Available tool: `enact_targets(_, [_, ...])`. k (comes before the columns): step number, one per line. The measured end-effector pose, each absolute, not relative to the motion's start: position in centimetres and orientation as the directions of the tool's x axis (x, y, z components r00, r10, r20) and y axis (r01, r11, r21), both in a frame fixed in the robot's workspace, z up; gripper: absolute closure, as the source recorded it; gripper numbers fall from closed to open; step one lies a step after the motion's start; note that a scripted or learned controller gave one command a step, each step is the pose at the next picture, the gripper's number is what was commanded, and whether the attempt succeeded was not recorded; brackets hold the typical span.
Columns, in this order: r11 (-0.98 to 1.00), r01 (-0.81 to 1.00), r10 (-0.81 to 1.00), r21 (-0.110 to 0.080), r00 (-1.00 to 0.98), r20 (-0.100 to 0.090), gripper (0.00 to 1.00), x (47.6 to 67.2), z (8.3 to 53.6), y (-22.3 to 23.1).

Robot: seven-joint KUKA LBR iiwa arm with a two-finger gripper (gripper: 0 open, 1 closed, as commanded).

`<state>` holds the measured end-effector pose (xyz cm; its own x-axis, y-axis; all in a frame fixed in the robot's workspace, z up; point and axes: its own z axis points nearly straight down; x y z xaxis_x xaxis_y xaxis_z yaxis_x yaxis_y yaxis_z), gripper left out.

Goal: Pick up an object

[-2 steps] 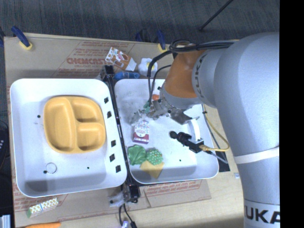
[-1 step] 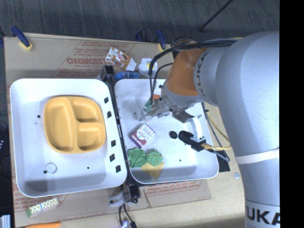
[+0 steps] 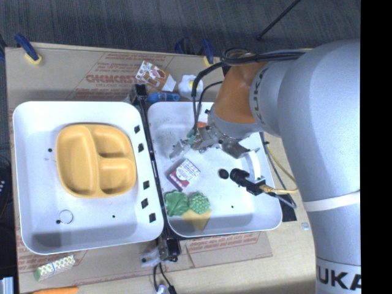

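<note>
Small maroon-and-white packet [image 3: 184, 173] lying flat mid right bin [image 3: 269, 216], green-and-yellow soft item [image 3: 188, 204] just below it near the front wall; gripper [image 3: 191, 141] down over the bin's upper part, above the packet; yellow divided tray [image 3: 96, 159] sits in the left bin [image 3: 30, 225].

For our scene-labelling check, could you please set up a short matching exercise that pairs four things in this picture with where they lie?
Things:
1. yellow tray
2. small purple packet
3. green toy
4. snack packet

Places:
A. on the cardboard beyond the bins
B. near corner of the right bin
C. in the left bin
D. middle of the right bin, just below the gripper

Pairs: 1-C, 2-D, 3-B, 4-A
</note>
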<state>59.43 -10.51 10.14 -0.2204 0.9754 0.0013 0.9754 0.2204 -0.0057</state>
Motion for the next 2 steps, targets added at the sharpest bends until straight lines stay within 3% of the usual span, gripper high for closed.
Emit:
enact_targets(1, [0.688, 0.726, 0.726, -0.003, -0.688, 0.004, 0.0, 54.3, 9.1, -10.5])
enact_targets(2, [0.634, 0.773, 0.773, -0.002, -0.634, 0.003, 0.0, 47.6, 9.1, -10.1])
